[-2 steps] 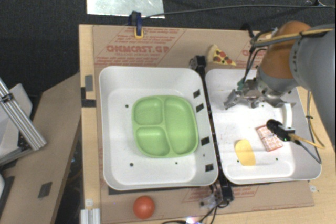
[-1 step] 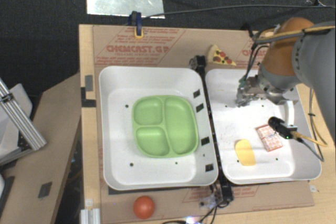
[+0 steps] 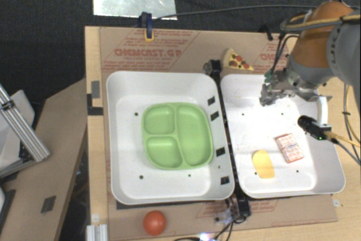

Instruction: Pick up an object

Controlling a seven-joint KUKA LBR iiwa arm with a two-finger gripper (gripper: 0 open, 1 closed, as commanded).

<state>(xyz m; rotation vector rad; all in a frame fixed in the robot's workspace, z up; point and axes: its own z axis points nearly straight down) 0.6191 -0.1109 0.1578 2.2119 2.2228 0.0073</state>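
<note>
tool (image 3: 272, 93) high, pink box (image 3: 289, 148) below-right, apart

The right bin (image 3: 333, 178) is mostly bare floor, with only a yellow piece (image 3: 263, 164) and a pink patterned box (image 3: 289, 148) near its front, apart from each other with a gap between them; the arm (image 3: 321, 48) and gripper (image 3: 271, 92) crowd its back right corner. The left bin (image 3: 121, 121) has a green divided plate (image 3: 177, 135) filling its middle, leaving a bare margin along the walls; between the bins runs a dark divider with clips (image 3: 217, 115).
</note>
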